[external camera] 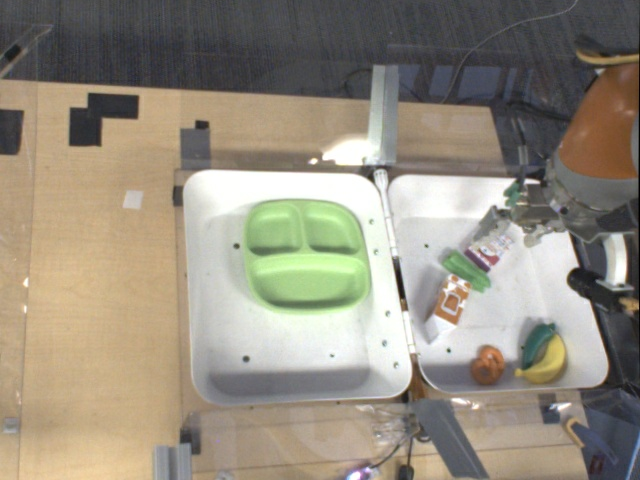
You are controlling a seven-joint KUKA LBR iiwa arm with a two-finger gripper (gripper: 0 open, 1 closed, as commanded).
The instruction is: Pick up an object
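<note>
Objects for picking lie in the right bin [560,193]; the left bin [215,268] bears a green divided plate [305,253]. Largest is a green-capped tube [482,253], its upper end at the gripper [520,206], whose state I cannot tell. Just below lies an orange-and-white tube [450,303]. Near the front wall: a banana [542,356], then a small reddish fruit [488,364].

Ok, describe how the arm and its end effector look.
The arm enters from the view's right as a bulky rounded orange section with a grey band beneath it. The end effector is a small cluster of grey and silver metal parts with a touch of green on it. A thin light cable trails across the dark floor behind the arm.
</note>
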